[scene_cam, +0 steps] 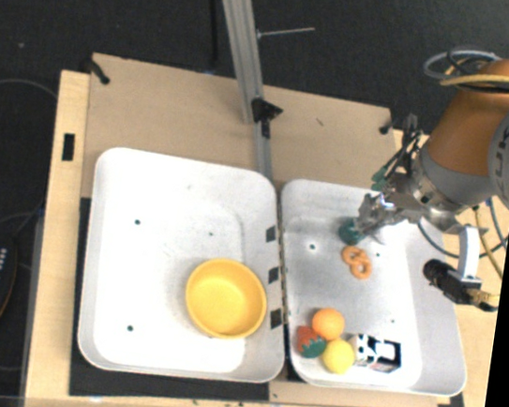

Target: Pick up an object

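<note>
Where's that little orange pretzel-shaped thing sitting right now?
The orange pretzel-shaped piece lies in the right bin, toward its upper middle, just below a small teal object and the gripper.

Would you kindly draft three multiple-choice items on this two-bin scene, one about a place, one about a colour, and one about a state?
1. Where does the yellow bowl sit?
A. In the left bin
B. In the right bin
C. On the bare bench

2. What colour is the small pretzel-shaped piece in the right bin?
A. Blue
B. Orange
C. White

3. How does the claw stand relative to the teal object?
A. Far away over the left bin
B. Right above it, at the right bin's upper part
C. Outside both bins

Answers: 1 A, the bowl lies near that bin's lower right. 2 B, it shows orange against the white floor. 3 B, the claw's tip meets the teal object in this view.
</note>
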